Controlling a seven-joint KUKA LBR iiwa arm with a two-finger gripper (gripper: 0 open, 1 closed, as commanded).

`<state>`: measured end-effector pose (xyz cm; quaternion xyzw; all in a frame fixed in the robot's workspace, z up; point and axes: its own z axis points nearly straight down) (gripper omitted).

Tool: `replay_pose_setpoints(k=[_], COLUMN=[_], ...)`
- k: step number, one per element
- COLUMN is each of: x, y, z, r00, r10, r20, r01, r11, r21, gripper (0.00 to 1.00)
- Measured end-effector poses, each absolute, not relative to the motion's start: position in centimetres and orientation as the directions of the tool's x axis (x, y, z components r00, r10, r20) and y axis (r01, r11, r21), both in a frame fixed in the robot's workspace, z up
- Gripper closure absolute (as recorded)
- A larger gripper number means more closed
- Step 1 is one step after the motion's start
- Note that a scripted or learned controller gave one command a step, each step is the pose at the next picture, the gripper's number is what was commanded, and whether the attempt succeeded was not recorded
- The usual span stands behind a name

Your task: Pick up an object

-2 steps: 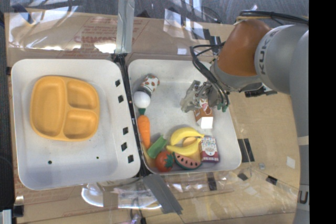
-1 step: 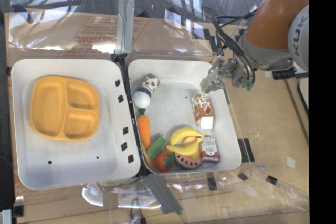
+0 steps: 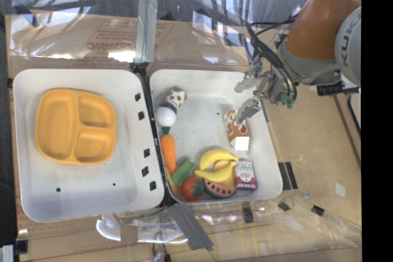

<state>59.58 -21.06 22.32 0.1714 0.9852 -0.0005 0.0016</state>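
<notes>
The right bin (image 3: 202, 86) holds several toy foods. A brown carton with a white end (image 3: 236, 129) lies near its right wall. Below it are a yellow banana (image 3: 216, 160), a watermelon slice (image 3: 218, 188) and a small red box (image 3: 245, 174). Along the left wall lie a spotted mushroom-like toy (image 3: 174, 97), a white ball (image 3: 166, 116), an orange carrot (image 3: 168, 152), a green piece (image 3: 183, 172) and a red fruit (image 3: 191, 189). My gripper (image 3: 245, 97) hangs at the bin's upper right, just above the brown carton, open with nothing between its fingers.
The left bin (image 3: 37, 193) contains a yellow divided plate (image 3: 75, 126). A black divider with clips (image 3: 149, 132) separates the bins. The arm's orange band (image 3: 319, 18) and cables stand over the bench at the right. Brown cardboard lies behind the bins.
</notes>
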Motion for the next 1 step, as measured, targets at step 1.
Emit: replay_pose_setpoints(k=[1], x=[60.95], y=[-20.61], z=[9.25], r00=[-0.964], r10=[0.267], r20=[-0.002], r01=[0.267], r11=[0.964], r21=[0.000], gripper=[0.00])
